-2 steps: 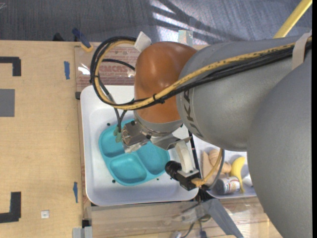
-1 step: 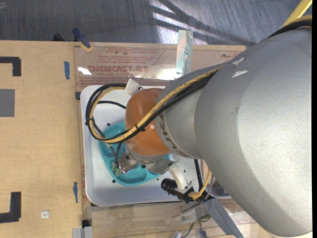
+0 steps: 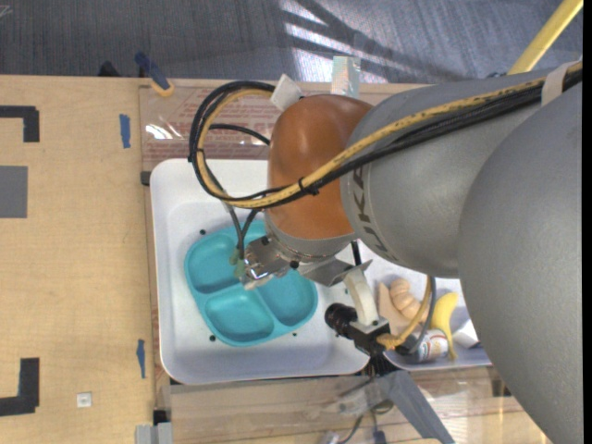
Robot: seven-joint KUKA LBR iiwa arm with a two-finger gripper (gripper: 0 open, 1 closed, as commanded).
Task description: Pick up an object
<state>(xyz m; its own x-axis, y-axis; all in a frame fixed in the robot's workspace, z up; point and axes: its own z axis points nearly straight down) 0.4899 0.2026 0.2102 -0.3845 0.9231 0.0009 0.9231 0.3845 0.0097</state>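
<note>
A turquoise divided plate (image 3: 242,292) lies in the left white bin (image 3: 176,248), tilted toward the bin's front. My gripper (image 3: 257,268) reaches down over the middle of the plate, its metal tip right at the plate's inner dividers. The orange band and grey wrist hide most of the gripper from above. In the right bin lie a yellow banana (image 3: 446,311), a pale beige lumpy object (image 3: 404,302) and a small round thing with a red and white rim (image 3: 433,347), all partly hidden by the arm.
The arm (image 3: 481,174) covers most of the right bin (image 3: 467,359) and the back of the left bin. Black and yellow cables (image 3: 215,169) loop over the left bin's back. A tan board (image 3: 69,248) with black marks lies to the left.
</note>
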